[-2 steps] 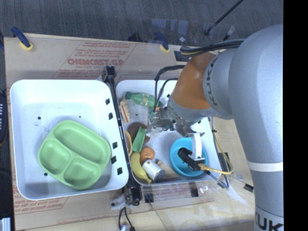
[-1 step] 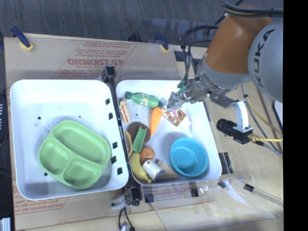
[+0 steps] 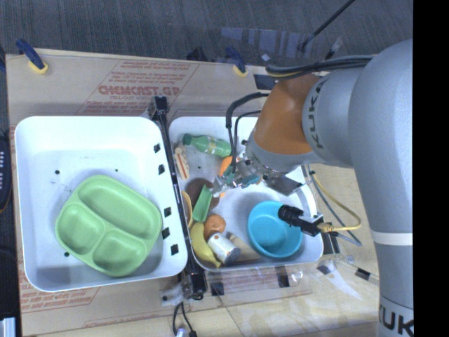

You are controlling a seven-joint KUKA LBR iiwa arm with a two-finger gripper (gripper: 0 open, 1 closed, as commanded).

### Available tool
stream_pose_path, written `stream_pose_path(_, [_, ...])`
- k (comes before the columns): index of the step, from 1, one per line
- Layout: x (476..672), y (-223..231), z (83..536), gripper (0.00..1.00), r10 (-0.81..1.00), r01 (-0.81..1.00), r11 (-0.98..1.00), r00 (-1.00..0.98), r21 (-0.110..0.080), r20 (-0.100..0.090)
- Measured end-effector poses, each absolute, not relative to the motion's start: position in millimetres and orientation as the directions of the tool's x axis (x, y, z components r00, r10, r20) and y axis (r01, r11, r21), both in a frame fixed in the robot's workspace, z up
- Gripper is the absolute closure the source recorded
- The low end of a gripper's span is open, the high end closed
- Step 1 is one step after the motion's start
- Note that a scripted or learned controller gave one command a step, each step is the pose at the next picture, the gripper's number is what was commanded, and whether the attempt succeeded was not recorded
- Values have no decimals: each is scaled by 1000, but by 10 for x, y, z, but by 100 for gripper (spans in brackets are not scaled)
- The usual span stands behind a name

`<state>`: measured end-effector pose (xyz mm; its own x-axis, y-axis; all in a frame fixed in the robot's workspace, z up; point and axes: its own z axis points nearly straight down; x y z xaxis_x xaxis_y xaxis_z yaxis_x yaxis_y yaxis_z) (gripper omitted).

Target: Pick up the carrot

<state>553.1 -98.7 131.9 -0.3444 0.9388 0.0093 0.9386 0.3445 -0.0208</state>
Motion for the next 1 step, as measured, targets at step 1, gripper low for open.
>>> stream_pose_path(1, [5733,-674,2258,100,997,997,-72,72,-3,-1])
